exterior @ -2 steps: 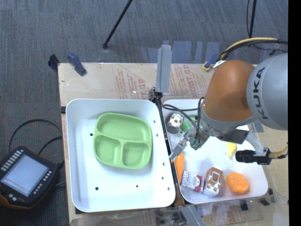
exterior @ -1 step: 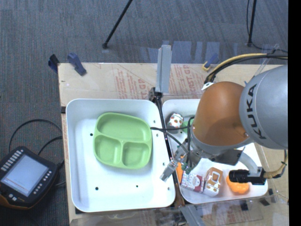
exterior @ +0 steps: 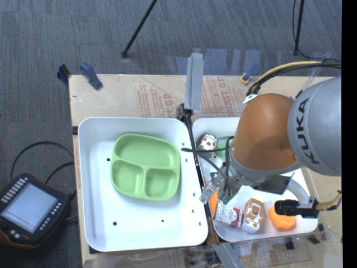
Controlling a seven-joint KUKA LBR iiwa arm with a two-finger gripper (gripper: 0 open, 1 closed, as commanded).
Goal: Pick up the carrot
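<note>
An orange piece that looks like the carrot (exterior: 212, 202) lies at the left wall of the right bin (exterior: 312, 228), mostly hidden under the arm. My gripper (exterior: 214, 187) hangs low right above it, reaching down from the big orange wrist band (exterior: 262, 135). Whether the gripper touches the carrot is hidden from here.
In the right bin lie a red-and-white packet (exterior: 226, 214), a brown-and-white carton (exterior: 252, 214), an orange round fruit (exterior: 282, 219), a small pale ball (exterior: 208, 142) and something green (exterior: 228, 146). The left bin (exterior: 95, 205) holds a green divided plate (exterior: 146, 166). A teach pendant (exterior: 28, 208) lies on the floor at the left.
</note>
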